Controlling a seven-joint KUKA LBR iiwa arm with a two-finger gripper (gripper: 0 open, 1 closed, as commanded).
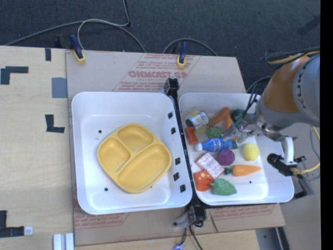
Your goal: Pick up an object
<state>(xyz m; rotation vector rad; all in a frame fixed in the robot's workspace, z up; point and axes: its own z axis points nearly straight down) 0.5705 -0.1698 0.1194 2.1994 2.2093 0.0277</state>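
Note:
The right bin (278, 191) holds several toy foods: a silver can (197, 120), an orange carrot (221, 116), a green vegetable (213, 132), a blue bottle (215, 145), a purple ball (226, 157), a yellow lemon (251, 151), a second carrot (245, 170), a red-and-white box (209, 165), a red piece (202, 180) and a leafy green piece (222, 187). My gripper (240, 129) reaches in from the right and sits low in the upper middle of this bin, just right of the blue bottle's cap and beside the upper carrot. Nothing is visibly lifted.
The left bin (86, 113) holds a yellow divided plate (134, 157). A black divider with clips (179, 139) runs between the bins. The arm's grey and orange wrist (286, 98) hangs over the right bin's far right corner. Cables (289, 165) lie along the right rim.

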